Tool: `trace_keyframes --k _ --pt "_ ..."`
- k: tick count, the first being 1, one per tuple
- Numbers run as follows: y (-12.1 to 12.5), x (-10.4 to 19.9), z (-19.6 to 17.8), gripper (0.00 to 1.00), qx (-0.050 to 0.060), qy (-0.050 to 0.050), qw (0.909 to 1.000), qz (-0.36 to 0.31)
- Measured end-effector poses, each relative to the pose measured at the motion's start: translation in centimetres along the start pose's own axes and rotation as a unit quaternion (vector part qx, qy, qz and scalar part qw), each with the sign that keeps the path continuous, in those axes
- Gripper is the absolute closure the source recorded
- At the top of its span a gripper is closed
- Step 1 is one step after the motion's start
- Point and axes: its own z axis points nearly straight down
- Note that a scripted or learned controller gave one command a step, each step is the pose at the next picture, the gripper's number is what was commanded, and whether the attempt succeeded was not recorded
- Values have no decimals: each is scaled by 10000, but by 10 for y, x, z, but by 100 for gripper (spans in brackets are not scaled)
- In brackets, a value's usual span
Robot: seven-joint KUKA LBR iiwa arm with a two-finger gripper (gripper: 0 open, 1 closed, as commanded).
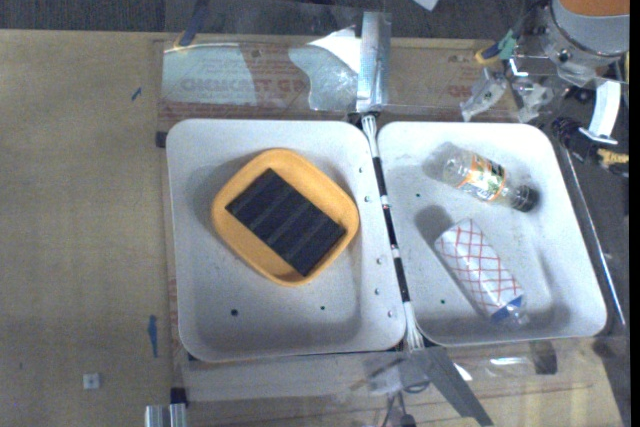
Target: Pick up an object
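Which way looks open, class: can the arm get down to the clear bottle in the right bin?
Probably yes. The bottle lies uncovered, apart from the red-checked packet, and the gripper hangs just beyond that bin's far edge.

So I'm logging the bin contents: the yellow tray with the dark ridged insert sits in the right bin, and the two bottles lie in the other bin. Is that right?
Not quite. The camera view shows the yellow tray in the left bin; the clear bottle and the red-checked bottle lie in the right bin.

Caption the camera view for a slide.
Gripper above right bin holding two bottles; orange tray in left.
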Motion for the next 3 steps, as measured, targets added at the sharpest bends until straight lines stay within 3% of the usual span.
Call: trace_keyframes --k 1,2,3 --pt "-49 5 126 0 -7 -6 9992 -410" --pt "-83 7 187 0 -1 -1 9781 -2081" --pt "-121 13 196 0 -55 -15 9864 -1641"
